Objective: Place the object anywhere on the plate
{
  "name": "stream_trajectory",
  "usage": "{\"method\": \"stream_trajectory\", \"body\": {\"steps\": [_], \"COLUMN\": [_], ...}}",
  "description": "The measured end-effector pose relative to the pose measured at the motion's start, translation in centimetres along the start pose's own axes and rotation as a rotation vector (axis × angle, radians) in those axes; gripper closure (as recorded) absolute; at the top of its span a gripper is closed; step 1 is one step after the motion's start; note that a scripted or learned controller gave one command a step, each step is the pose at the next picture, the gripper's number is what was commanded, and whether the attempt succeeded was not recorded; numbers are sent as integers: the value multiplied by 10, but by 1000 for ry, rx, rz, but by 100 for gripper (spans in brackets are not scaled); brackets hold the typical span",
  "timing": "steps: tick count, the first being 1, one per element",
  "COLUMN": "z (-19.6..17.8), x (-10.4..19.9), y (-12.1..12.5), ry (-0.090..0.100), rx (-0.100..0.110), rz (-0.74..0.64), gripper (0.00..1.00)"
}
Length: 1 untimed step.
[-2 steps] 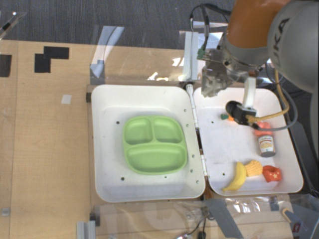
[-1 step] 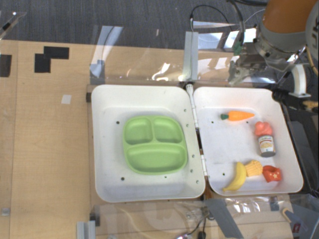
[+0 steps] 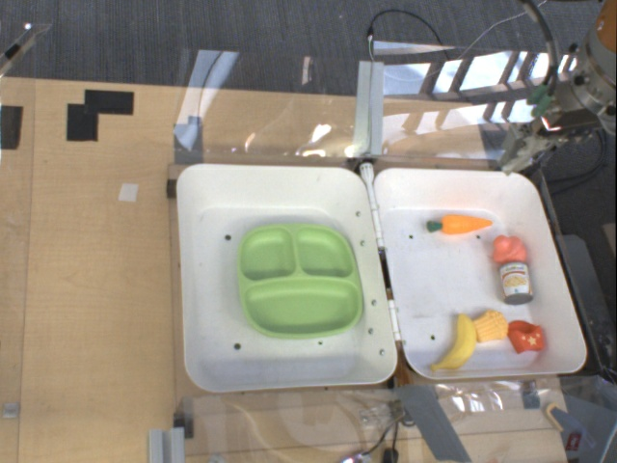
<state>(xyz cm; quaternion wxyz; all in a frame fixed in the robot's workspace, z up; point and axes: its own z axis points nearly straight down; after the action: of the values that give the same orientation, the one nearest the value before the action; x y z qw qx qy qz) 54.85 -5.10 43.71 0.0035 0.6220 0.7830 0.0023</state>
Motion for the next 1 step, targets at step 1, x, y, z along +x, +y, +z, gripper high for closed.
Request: {"method": "stream_trajectory", "body": {"steps": [1], "z": [0], "x": [-63], "y": [-49], "ry": [-1], "rx": [1], "rz": [-244], "gripper": [100]}}
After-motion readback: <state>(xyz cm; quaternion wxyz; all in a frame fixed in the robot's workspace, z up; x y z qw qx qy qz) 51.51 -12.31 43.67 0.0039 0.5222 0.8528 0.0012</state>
